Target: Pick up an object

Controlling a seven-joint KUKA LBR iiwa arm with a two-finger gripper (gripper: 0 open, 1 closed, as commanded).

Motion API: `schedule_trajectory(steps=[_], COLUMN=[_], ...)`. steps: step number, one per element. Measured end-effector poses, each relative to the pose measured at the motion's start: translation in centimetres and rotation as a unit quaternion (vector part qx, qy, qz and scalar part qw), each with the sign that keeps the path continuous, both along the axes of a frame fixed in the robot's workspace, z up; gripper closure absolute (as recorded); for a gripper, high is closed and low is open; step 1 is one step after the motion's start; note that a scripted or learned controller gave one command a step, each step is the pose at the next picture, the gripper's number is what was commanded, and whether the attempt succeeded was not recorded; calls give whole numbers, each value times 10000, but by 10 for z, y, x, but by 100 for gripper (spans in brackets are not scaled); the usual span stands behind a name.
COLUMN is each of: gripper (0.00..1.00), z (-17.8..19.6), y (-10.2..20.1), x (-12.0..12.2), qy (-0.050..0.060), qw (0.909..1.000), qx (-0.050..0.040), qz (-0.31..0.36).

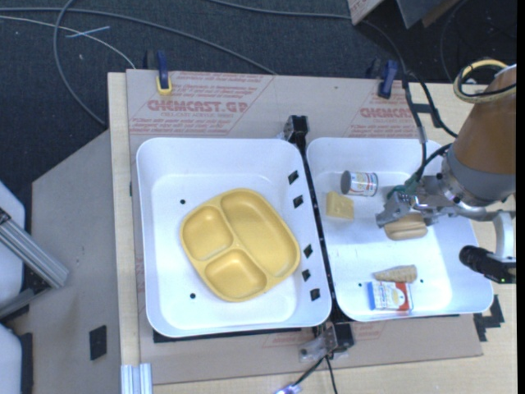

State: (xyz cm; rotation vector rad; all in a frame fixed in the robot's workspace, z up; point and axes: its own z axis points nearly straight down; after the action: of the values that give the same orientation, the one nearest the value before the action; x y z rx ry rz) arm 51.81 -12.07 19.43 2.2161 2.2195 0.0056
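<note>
We are hovering our gripper (396,212) in the right bin (459,298) over a tan bun (405,230); jaws' state unclear

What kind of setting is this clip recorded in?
Probably a robotics lab bench set up for grasping trials: two white bins side by side on a clamped board, loose cables on dark carpet, and the arm's gripper low over small items in the right bin.

Tan bread-like piece (405,230) in right bin (459,298)
</note>
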Motion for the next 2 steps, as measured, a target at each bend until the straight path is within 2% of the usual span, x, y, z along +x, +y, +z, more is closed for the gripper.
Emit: schedule_trajectory(steps=[1,2], gripper=[100,100], z=[49,37], y=[3,56], x=[10,24], qy=[5,40], qw=[10000,10000], qx=[1,12], qz=[0,8])
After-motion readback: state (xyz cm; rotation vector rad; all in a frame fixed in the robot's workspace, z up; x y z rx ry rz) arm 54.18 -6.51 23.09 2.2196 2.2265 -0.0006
